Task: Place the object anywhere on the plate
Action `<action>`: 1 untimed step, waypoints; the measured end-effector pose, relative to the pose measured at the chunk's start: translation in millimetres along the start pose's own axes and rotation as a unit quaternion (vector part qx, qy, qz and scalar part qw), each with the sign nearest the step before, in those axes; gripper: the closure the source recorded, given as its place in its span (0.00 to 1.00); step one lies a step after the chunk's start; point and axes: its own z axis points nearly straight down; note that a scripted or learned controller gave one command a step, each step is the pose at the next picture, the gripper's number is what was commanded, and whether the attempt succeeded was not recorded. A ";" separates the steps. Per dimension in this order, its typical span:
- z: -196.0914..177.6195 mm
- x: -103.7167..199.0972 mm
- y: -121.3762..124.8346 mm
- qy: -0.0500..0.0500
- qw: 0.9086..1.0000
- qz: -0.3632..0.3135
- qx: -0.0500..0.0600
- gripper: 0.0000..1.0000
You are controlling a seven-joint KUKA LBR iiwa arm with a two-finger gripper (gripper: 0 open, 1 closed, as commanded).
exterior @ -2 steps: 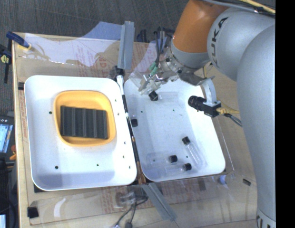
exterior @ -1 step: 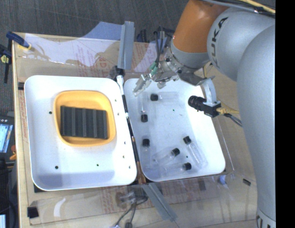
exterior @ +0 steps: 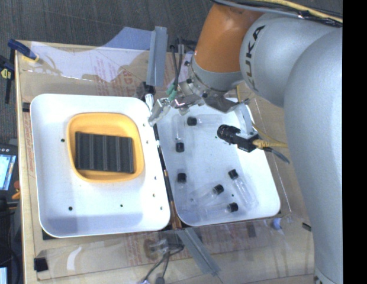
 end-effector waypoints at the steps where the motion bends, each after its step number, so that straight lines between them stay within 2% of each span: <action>1: 60.0 24.8 42.7 0.000 1.000 0.011 0.001 0.00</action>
